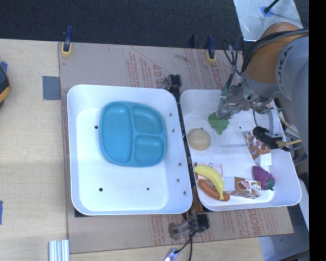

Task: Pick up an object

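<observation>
Pincer [225,112] sits low in the right bin [293,197], directly over the green toy [219,123], likely lined up for a grasp. Cannot tell whether it grips. Banana [211,176] lies well apart.

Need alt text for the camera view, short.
The gripper sits low over a green object in the right bin, beside a beige ball, banana and purple grapes. The left bin holds a blue divided plate.
</observation>
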